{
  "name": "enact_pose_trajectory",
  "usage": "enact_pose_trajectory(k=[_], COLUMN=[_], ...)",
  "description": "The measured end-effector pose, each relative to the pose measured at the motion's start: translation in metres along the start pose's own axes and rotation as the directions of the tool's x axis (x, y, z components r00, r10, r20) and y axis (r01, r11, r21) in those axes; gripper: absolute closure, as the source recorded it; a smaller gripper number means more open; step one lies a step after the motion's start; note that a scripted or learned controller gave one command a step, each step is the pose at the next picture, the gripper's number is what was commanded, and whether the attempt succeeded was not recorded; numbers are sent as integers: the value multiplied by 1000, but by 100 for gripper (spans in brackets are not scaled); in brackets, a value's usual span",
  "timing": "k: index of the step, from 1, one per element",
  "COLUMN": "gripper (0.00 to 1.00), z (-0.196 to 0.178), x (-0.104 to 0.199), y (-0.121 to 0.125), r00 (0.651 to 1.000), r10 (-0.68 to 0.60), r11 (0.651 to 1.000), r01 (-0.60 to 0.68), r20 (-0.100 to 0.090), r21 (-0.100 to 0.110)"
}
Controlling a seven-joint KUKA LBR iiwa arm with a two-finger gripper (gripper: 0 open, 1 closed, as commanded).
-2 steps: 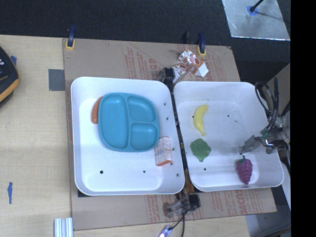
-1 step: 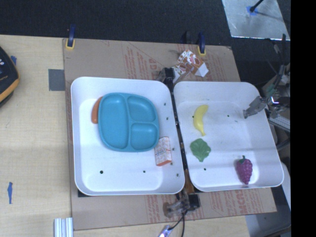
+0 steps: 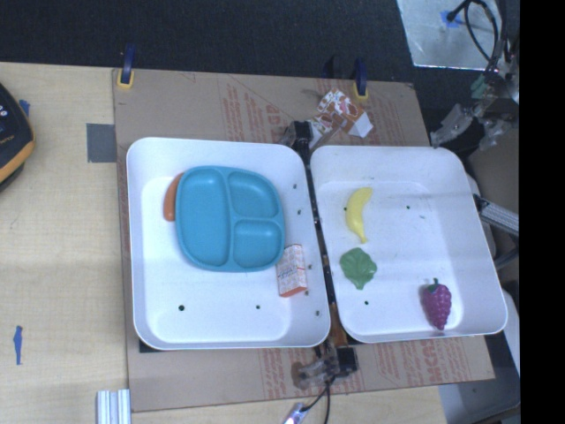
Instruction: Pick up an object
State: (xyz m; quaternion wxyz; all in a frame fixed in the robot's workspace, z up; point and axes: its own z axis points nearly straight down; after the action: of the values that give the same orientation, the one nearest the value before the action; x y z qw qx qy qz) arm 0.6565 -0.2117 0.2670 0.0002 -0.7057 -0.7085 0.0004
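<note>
Left bin [image 3: 146,237]: blue divided plate [image 3: 231,219] toward its back-left, covering most of an orange hot dog [image 3: 169,200] at its left rim; small snack packet [image 3: 292,270] against the bin's right wall. Right bin [image 3: 468,237]: yellow banana [image 3: 357,212] back-left, green leafy piece [image 3: 358,267] just in front of it, purple grapes [image 3: 435,303] in the front-right corner. My hand [image 3: 481,113] sits beyond the right bin's back-right corner; can't tell if it's apart or together.

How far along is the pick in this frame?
Nothing looks done yet. The banana, green leafy piece and grapes all lie in the right bin; the blue tray sits in the left bin. Nothing is in hand; the whole pick remains.
</note>
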Motion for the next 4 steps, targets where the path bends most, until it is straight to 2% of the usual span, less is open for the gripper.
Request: enact_pose_trajectory(k=[1, 2, 3, 4], gripper=[0, 0, 0, 0], z=[122, 107, -8, 123], x=[1, 0, 12, 0], y=[-11, -112, -39, -171], r00=[1000, 1000, 1000, 1000], r10=[-1, 0, 0, 1], r11=[1000, 1000, 1000, 1000], r01=[1, 0, 0, -1], r20=[-1, 0, 0, -1], r21=[5, 3, -1, 5])
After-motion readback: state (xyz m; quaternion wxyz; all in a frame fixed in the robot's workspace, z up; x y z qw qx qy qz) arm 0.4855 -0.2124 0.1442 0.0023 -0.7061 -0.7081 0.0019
